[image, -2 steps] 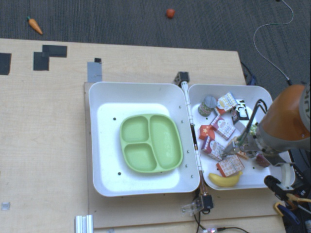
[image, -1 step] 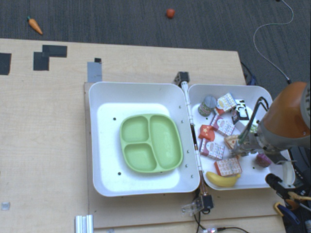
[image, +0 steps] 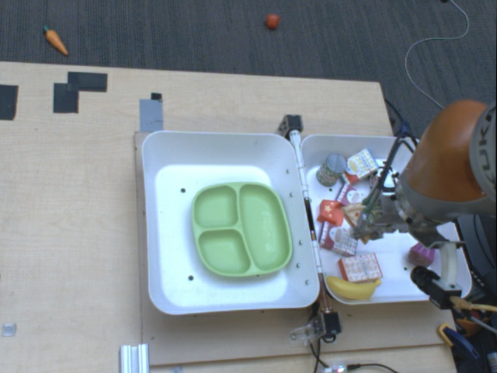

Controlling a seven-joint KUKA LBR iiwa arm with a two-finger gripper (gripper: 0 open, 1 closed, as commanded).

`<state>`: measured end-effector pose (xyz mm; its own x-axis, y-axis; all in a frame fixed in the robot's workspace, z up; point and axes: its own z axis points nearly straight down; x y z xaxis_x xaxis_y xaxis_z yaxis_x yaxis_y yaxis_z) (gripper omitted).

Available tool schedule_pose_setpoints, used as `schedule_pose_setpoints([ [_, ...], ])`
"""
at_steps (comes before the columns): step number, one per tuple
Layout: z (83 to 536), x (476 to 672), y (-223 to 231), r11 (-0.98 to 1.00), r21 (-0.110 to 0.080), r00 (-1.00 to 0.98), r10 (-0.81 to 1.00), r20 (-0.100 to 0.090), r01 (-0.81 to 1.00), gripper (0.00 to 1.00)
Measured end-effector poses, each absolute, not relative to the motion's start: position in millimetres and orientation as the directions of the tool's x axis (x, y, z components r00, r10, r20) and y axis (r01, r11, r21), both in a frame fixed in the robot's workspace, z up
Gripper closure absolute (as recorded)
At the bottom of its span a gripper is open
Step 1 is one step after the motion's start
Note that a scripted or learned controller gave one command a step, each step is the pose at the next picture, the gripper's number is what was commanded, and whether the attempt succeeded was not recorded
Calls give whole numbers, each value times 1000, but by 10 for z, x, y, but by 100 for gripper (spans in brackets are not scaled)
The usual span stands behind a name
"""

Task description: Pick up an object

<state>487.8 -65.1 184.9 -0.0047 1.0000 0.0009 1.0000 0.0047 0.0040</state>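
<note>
The right bin [image: 388, 294] holds a jumble of small items: a grey can [image: 334, 165], a white packet [image: 362, 162], a red packet [image: 331, 211], a red-and-white box [image: 359, 268], a yellow banana [image: 352, 287] and a purple piece [image: 423, 252]. My gripper [image: 366, 225] reaches down into the middle of this pile, just right of the red packet and above a pink-white packet [image: 340, 242]. The orange band [image: 446, 154] and grey wrist cover the bin's right side and hide what lies under them.
The left bin [image: 167, 208] holds a green three-part plate [image: 241, 228]. A black clamp [image: 292, 123] sits at the bins' far joint. On the dark floor beyond lie a small carrot [image: 55, 40] and a red ball [image: 272, 22].
</note>
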Motion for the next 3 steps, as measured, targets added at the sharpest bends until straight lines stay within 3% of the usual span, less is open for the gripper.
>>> schedule_pose_setpoints([
  [1, 2019, 4879, -263, 5, 4, -5, 1000, 0, 1000, 100],
  [2, 1841, 4870, 75, 5, 2, -5, 1000, 1, 1000, 100],
  [3, 1842, 4869, 749, 4, 2, -4, 1000, 1, 1000, 100],
])
